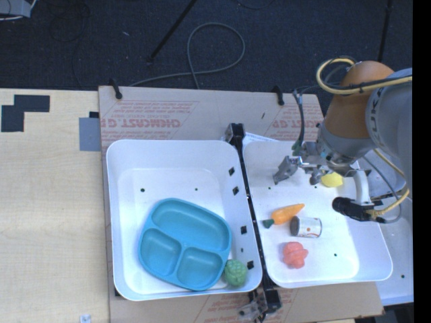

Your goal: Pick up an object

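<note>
My gripper (299,173) hangs over the back of the right bin (377,261), open, with nothing between its fingers. A small yellow object (331,179) lies just to its right, close to one finger; I cannot tell whether they touch. In front of the gripper lies an orange carrot (287,213) with a green tip. Beside it is a small white can (308,227) on its side, dark end facing left. A pink lumpy toy (294,254) sits nearer the front.
The left bin (135,160) holds a blue divided plate (185,243) and a green ball (235,272) in its front right corner. A black divider (244,194) separates the bins. Cardboard lies under both.
</note>
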You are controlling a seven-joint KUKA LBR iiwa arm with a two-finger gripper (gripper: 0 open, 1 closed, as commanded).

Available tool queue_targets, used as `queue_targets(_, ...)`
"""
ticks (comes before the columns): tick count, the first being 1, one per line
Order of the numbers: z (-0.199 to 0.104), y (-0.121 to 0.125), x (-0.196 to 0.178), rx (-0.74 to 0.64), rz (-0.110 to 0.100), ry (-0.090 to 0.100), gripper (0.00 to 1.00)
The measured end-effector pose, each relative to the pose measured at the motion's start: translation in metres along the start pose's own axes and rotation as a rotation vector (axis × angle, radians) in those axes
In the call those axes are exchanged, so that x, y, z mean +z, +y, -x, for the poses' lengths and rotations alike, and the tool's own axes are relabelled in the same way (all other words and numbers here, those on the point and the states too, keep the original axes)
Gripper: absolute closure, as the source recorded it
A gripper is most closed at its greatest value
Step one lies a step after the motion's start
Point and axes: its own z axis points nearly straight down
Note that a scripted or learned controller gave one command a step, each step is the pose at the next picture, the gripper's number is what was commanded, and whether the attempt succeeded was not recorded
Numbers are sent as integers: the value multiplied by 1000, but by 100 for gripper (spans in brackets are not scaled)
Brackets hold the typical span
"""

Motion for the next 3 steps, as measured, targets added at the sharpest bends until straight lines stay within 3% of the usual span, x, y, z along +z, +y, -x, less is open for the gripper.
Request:
queue_targets(1, -2, -1, 54, 1, -1, 0, 0)
queue_targets(2, 0, 0, 41, 3, 3, 0, 100)
queue_targets(3, -2, -4, -3, 4, 9, -1, 100)
